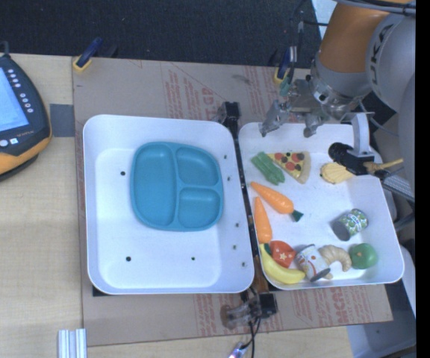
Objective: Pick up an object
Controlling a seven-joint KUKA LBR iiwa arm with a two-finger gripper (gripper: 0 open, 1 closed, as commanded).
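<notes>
1. Nearest the camera, a banana (281, 271) lies at the front of the right bin (391, 273) among other toy food, none lifted
2. Spread, empty fingers: gripper (290, 122) hovers at that bin's far edge
3. Descent, grasp and lift all remain

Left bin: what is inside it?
The left bin holds one blue divided plate, lying flat toward its far side. The floor beneath the plate is covered, so anything there cannot be seen.

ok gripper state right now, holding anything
gripper: open, holding nothing, above the far edge of the right bin.
</notes>
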